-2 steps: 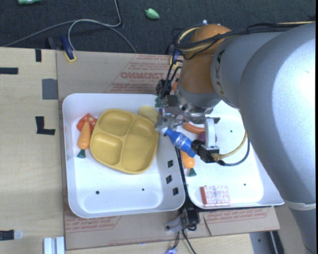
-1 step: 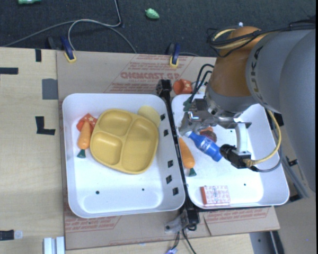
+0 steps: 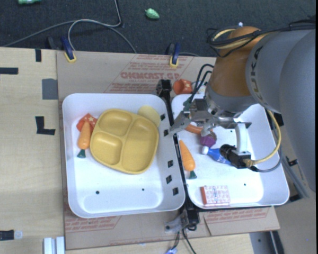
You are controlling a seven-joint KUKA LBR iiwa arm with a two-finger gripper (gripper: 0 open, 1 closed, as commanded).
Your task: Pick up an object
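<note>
Gripper (image 3: 197,125) hangs low over the right bin (image 3: 265,194), near its left wall; its fingers are too hidden to judge. Just beside it lie a purple piece (image 3: 207,139) and a blue piece (image 3: 219,155), with a carrot (image 3: 187,156) to their left and a red box (image 3: 215,194) nearer the front. A yellow tray (image 3: 124,140) fills the left bin (image 3: 116,200).

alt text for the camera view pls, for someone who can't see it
A grey robot arm with an orange band reaches from the right over the right white bin, above a purple object, a blue object, a toy carrot and a small red-patterned box. The left white bin holds a yellow divided plate and another toy carrot.
</note>
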